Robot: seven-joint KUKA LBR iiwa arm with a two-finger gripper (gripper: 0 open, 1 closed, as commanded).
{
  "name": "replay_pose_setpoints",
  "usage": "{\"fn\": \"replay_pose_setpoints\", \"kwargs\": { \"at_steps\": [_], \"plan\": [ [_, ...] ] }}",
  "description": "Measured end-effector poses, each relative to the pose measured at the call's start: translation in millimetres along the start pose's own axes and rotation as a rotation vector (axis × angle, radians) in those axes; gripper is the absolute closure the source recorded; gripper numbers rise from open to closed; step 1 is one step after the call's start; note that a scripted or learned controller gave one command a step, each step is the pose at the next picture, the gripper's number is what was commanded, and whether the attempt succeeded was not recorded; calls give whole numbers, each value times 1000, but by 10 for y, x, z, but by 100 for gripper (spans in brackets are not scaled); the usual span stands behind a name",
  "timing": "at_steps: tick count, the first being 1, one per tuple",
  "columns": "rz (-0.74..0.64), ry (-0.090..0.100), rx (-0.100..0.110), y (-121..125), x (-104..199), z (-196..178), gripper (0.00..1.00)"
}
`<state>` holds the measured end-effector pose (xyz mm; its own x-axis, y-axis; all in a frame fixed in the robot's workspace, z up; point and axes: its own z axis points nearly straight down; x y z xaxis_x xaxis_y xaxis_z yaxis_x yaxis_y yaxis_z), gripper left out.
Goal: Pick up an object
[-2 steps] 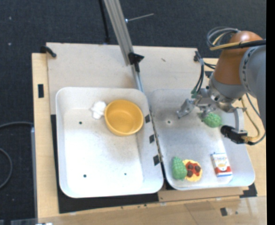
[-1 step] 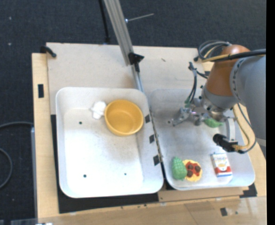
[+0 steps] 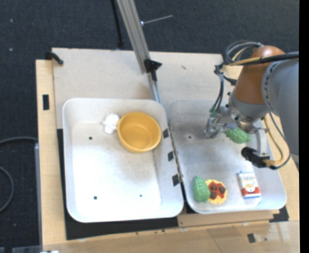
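grey kuka arm with orange band comes in from the right, wrist bent down over the right-hand shallow white bin [image 3: 196, 120]. claw [image 3: 218, 126] sits low in that bin's upper middle, metal tips pointing left and down toward the bin floor. can't tell whether it's apart, together or clamped on anything; too small and dark there.

likely target: small green lumpy soft-looking object [image 3: 238, 135], just beside the claw on its right, partly tucked under the wrist. looks light, squashy, probably plush or foam, so it should give under a pinch and not slip much. best grip looks like across its narrow middle. not visibly between the tips, so not calling it held.

other options in the same bin, near the front edge: a green bumpy toy [image 3: 200, 188] touching a yellow-and-red round piece [image 3: 216, 191], and a small white-and-red carton [image 3: 249, 186] lying flat, which looks stiff and light but hard to get under.

left white bin [image 3: 91, 183] holds a yellow plastic bowl [image 3: 138, 132], upright, with a small white crumpled lump [image 3: 110, 123] touching its left rim. bowl rim looks rigid and smooth, maybe slippery. both bins rest on the tan tabletop [image 3: 102, 73].
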<state>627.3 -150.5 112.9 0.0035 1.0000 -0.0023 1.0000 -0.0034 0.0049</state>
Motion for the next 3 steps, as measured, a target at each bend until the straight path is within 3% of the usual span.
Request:
{"fn": "replay_pose_setpoints", "kwargs": {
  "at_steps": [3],
  "plan": [
    [-6, 1, -2, -39, 39, -1317, 100]
  ]
}}
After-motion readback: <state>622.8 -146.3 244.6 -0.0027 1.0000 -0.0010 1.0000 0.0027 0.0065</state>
